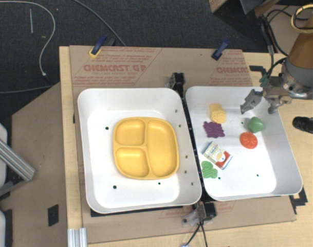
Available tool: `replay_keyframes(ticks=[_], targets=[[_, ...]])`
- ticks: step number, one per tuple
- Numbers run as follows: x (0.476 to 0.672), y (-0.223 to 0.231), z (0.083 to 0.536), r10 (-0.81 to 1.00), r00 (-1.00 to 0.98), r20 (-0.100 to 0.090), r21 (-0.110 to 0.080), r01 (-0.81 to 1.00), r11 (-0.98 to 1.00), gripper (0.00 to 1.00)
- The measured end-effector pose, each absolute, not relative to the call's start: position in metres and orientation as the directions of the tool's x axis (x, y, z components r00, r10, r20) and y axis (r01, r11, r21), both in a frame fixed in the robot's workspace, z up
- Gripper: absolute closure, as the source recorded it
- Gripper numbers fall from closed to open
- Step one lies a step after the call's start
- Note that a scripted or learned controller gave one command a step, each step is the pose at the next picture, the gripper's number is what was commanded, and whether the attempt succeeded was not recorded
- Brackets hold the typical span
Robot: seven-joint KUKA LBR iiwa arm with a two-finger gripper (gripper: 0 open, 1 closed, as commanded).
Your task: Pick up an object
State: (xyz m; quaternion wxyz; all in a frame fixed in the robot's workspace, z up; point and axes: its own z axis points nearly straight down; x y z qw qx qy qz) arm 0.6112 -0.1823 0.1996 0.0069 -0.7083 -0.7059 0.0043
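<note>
Nearest the camera, at the six o'clock edge of the surface (146, 225), a black clamp (205, 211) sits where the two white bins meet. Above it, the left bin (94, 189) holds a yellow divided plate (145, 147) with three compartments, lying flat near the bin's middle.

Beside it, the right bin (279, 179) carries the small objects. A green leafy toy (209, 170) lies at about seven o'clock in that bin, touching a small white, red and blue packet (217, 155) just above it. A purple toy (214, 129) sits at about ten o'clock, with a yellow ridged toy (217, 113) just above it toward eleven. Near the centre, toward two o'clock, a green round toy (256, 124) rests just above a red round toy (249, 140); the two are close together, nearly touching.

Reaching in from three o'clock, the arm (302, 55) holds its gripper (262, 101) over the bin's one o'clock corner, just above the green round toy. Its two fingers stand apart, with nothing between them.

Two blue clips (98, 46) hold cardboard (161, 66) along the twelve o'clock edge.
</note>
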Motion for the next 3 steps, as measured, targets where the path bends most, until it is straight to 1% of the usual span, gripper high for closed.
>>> replay_keyframes(ticks=[1,2,3], targets=[[0.614,-0.182,0.209,1.000,0.000,0.001,-0.001,1.000,0.000,0.00],[0.617,-0.188,0.151,1.000,0.000,0.002,-0.006,1.000,0.000,0.00],[0.620,-0.191,0.089,1.000,0.000,0.002,-0.005,1.000,0.000,0.00]])
